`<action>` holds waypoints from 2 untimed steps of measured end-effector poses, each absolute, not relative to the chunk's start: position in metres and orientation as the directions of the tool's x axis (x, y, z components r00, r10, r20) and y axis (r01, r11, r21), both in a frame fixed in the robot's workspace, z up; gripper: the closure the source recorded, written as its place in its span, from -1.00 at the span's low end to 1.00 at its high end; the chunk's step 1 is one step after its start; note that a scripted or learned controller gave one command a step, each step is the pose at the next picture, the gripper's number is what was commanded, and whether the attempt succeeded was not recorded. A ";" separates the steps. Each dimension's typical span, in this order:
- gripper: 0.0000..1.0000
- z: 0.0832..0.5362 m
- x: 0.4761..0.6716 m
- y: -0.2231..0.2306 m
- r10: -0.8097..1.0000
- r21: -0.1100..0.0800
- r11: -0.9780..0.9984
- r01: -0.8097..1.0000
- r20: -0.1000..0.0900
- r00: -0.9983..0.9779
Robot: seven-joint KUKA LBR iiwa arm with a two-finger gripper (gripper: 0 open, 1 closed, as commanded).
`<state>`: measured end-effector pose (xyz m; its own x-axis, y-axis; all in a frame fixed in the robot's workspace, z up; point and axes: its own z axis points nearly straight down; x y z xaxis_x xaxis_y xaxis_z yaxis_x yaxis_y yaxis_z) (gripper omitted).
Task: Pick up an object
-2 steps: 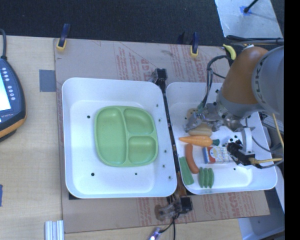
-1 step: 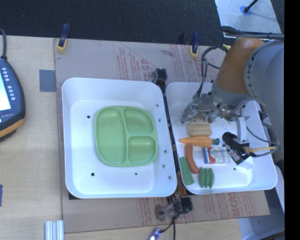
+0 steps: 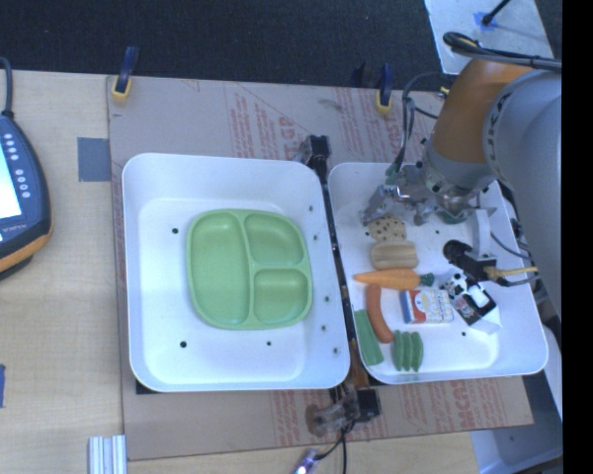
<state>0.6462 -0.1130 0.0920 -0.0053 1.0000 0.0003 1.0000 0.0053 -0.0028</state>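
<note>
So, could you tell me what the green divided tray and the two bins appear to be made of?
The green divided tray looks like moulded plastic: matte, uniform colour, rounded compartment ridges. The left bin and right bin look like thin, smooth white plastic with rolled rims, though painted metal can't be excluded.

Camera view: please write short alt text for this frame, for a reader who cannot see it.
A grey and orange robot arm reaches from the right over the far end of the right white bin, its gripper above a heap of toy food: a cracker, carrot, sausage and green pea pods. The left white bin holds a green divided plate.
</note>
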 end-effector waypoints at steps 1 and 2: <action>-1.00 0.092 0.656 -0.111 1.000 -0.001 0.005 1.000 0.000 -0.005; -1.00 0.092 0.589 -0.143 1.000 -0.005 0.004 1.000 -0.001 -0.004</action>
